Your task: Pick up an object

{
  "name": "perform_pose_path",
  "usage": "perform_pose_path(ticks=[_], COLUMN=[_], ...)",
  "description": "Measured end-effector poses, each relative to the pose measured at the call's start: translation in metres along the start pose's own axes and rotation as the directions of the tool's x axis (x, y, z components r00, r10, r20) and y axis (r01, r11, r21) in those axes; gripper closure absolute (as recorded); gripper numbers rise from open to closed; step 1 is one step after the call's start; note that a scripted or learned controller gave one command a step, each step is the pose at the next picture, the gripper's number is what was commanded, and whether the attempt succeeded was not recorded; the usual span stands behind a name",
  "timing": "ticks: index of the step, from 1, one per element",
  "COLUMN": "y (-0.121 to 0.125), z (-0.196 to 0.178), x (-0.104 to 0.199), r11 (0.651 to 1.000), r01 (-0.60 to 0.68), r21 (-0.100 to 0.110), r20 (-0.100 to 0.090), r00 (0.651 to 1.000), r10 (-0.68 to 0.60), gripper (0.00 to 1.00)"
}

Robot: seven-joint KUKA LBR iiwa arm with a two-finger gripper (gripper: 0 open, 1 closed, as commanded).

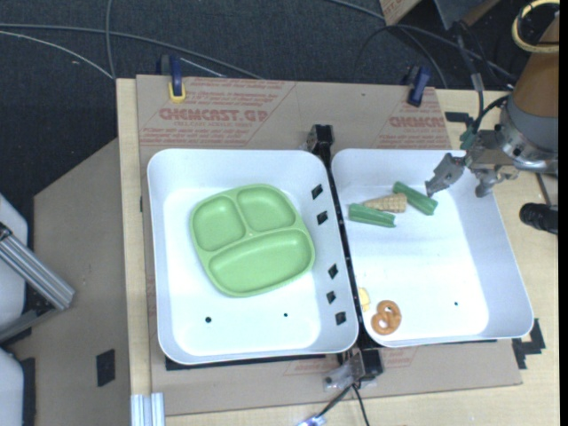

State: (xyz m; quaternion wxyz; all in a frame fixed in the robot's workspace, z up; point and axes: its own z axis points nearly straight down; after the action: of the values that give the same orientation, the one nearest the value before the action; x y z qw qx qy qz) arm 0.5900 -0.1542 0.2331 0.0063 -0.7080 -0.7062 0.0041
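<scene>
The left bin (169,238) holds a green divided plate (253,239) at its middle. In the right bin (497,264), 2 green sticks (371,216) (415,198) and a small cone (388,204) lie near the far edge, and a pretzel (387,317) sits at the near left corner. The hand (463,176) hovers over the bin's far right corner, fingers spread, pinching nothing.

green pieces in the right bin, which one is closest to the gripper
The upper-right green piece, lying just below the gripper. The other green piece lies farther left, beyond the cone-shaped piece.
</scene>
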Motion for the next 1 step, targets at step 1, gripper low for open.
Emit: perform_pose_path(ticks=[1], y=[0.0025], z=[-0.0079], x=[0.0003], r11=[1.0], r01=[0.003], r21=[-0.014], r20=[0.003], r00=[1.0], r10=[-0.003], gripper=[0.0])
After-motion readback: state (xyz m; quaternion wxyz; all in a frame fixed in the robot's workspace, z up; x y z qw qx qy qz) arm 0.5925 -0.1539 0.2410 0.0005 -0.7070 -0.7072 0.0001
